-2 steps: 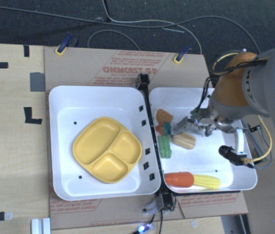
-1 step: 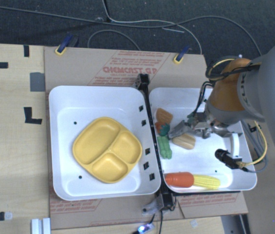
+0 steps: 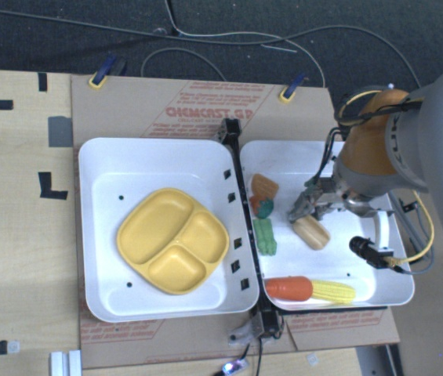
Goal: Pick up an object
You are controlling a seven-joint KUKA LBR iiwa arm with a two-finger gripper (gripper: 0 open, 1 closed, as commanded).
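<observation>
A: Report the lower edge of the frame first.

B: Along the bottom wall of the right bin (image 3: 393, 292) lie a red-orange toy carrot (image 3: 288, 288) and a yellow toy corn cob (image 3: 332, 291), end to end and touching.

A: Next position up?

B: A green toy vegetable (image 3: 266, 236) lies by the divider, with a small teal piece (image 3: 264, 207) and an orange-brown wedge (image 3: 263, 186) above it. To their right, mid-bin, lies a tan cylindrical block (image 3: 311, 232), tilted.

A: Gripper condition?

B: The gripper (image 3: 309, 207) sits at the block's upper left end, touching or just above it. Whether its claw is spread or closed cannot be told; no object is seen between the fingers.

A: Left half?

B: The left bin (image 3: 96, 163) holds a yellow three-compartment plate (image 3: 173, 240), centred.

A: Farthest zone?

B: The arm (image 3: 378, 143), with its orange band, enters from the right. Cardboard (image 3: 197, 108) underlies both bins, with cables (image 3: 205, 34) across the dark floor at the top.
</observation>
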